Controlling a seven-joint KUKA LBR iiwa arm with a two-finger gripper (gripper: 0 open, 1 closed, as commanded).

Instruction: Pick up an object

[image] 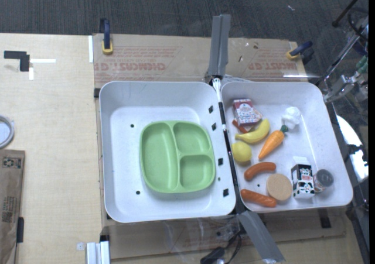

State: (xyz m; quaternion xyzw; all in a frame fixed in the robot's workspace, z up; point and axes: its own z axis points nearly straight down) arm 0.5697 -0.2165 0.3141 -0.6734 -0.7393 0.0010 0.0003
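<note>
The right bin [335,140] holds several toy foods. A red and white carton [246,112] lies at its back, with a yellow banana [253,133] just in front of it. An orange carrot [270,143] lies at a slant below a white lumpy item [290,117]. A lemon [241,152] rests by the left wall. Nearer the front are a reddish sausage [259,170], an orange sausage-shaped piece [258,198], a tan round disc [279,187], a small black and white carton [303,181] and a grey can [323,178].
The left bin [117,140] holds a green divided plate [176,156]. A grey divider post [220,46] rises between the bins at the back. Cardboard [158,58] with clamps lies behind them. A tape roll [3,132] and a brown bag [10,198] sit far left. Metal fittings [345,81] stand at the right edge.
</note>
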